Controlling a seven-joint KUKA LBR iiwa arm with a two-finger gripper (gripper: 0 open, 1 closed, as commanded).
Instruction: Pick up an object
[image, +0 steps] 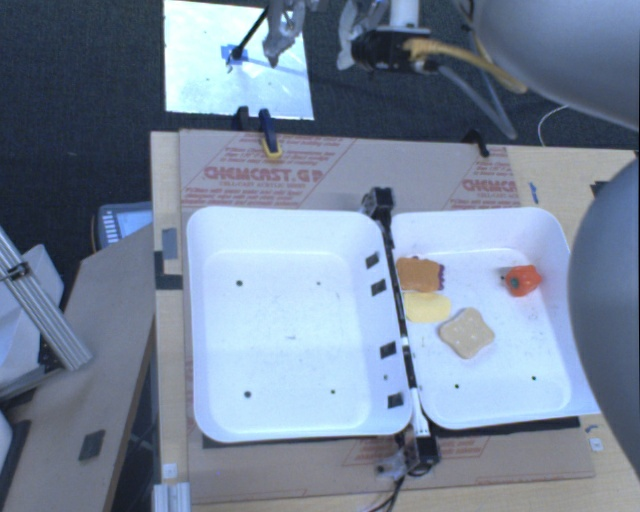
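Objects lie only in the right bin (545, 232), gathered in its far half. Nearest the divider, an orange-brown toy slice (419, 274) with a dark purple edge on its right side lies flat, its long axis running left to right. Just near of it and touching or almost touching, a pale yellow flat oval piece (428, 308) also stretches left to right. Near and right of that, a tan toy bread slice (466, 333) lies flat, roughly square and turned so its corners point along the bin's axes, so no clear long axis shows. Well apart toward the right wall, a small orange-red toy vegetable (521, 280) with a green spot on its left end lies with that end pointing left. The left bin (210, 225) shows a bare white floor with a few dark dots. Both bins rest on a cardboard sheet (330, 170). The grey arm (606, 300) bulks along the right edge and across the far right corner; whether the tool is spread or pressed together cannot be told.
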